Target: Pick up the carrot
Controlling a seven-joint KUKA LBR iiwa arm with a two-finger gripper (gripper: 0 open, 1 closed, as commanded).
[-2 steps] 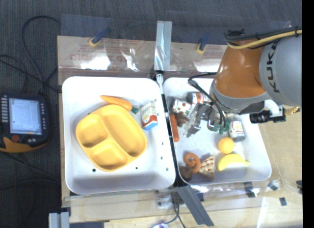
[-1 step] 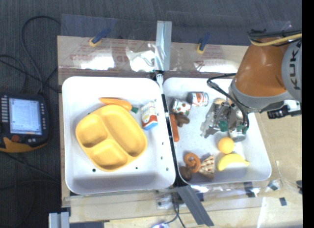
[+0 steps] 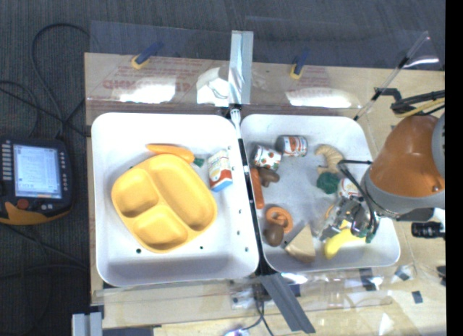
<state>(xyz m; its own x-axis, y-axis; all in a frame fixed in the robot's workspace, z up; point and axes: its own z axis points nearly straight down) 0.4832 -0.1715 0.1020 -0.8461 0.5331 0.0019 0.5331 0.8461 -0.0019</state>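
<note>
The carrot [image 3: 171, 152] is an orange tapered piece lying in the left bin [image 3: 116, 255], against the far edge of a yellow divided tray [image 3: 163, 202]. My gripper [image 3: 347, 220] hangs low over the front right part of the right bin [image 3: 376, 139], far to the right of the carrot. It sits just above a yellow banana [image 3: 338, 244] and partly hides what lies under it. The orange band of the arm [image 3: 405, 161] is above it at the right edge.
A small carton [image 3: 221, 169] lies right of the tray. The right bin holds a can [image 3: 292, 145], a cup [image 3: 266, 157], a red-orange stick [image 3: 257, 188] by the divider, a donut [image 3: 278, 216], a croissant [image 3: 329, 155], a green piece [image 3: 329, 181] and a bread wedge [image 3: 300, 249].
</note>
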